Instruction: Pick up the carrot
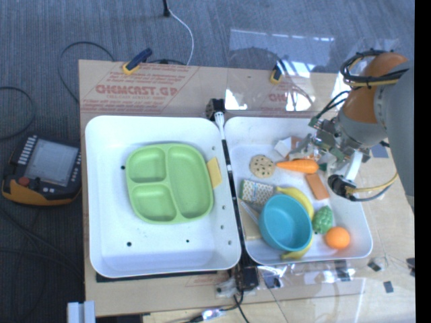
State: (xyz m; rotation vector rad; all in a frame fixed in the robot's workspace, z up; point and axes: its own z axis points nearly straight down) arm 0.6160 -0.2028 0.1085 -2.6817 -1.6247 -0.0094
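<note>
White bins sit side by side on the bench. The left bin [101, 200] holds a green tray [168, 182] with three compartments. The right bin [360, 244] is crowded: a cookie [261, 165], a blue bowl [286, 222] over a banana [301, 199], a green fruit [322, 219] and an orange [337, 237]. The carrot [298, 166] lies in the upper part of this bin, just right of the cookie. Its long axis runs almost left to right; the thin tip points left to the cookie and the thick end points right, toward the gripper [328, 152]. The gripper is very near this thick end, and I cannot tell its state. The carrot looks like a light, stiff plastic toy with a smooth skin, so it may slip or roll. I think the best place to hold is the thick middle, across the long axis
</note>
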